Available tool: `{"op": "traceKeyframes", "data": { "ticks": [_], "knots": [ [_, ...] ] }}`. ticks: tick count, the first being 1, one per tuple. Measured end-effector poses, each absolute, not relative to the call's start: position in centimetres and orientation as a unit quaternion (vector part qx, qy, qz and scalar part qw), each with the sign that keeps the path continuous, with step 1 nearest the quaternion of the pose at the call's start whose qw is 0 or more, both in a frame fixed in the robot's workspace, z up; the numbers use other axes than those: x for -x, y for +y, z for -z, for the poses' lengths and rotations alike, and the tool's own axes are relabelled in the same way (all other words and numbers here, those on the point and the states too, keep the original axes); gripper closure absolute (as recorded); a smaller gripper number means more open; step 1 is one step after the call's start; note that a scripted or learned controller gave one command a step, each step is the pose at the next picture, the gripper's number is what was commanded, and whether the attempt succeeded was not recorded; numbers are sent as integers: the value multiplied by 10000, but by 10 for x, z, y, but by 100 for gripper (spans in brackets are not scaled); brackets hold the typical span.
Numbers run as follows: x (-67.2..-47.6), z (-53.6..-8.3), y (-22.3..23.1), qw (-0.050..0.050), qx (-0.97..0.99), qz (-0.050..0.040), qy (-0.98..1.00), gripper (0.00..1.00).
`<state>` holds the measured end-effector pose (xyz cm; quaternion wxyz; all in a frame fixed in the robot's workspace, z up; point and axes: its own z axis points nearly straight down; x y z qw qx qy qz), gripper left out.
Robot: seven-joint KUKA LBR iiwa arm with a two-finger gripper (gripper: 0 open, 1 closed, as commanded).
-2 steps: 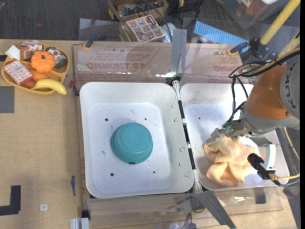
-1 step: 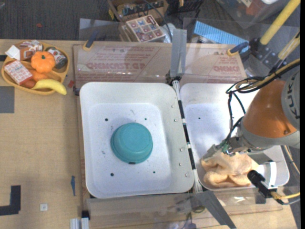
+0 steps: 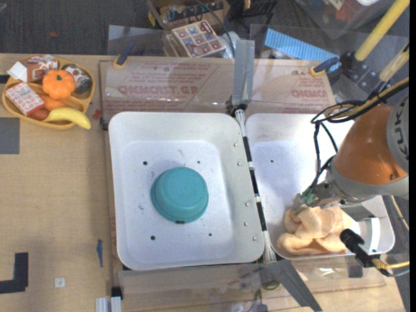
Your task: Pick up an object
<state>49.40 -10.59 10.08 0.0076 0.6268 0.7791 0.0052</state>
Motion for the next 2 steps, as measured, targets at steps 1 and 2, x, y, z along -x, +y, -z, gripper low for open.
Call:
{"op": "traceKeyframes", "data": {
  "ticks": [1, 2],
  "knots": [
    [-494, -101, -106, 76, -6268, -52, 7792, 0],
    [-556, -89, -103, 47, -6407, -27, 7678, 0]
  ]
}}
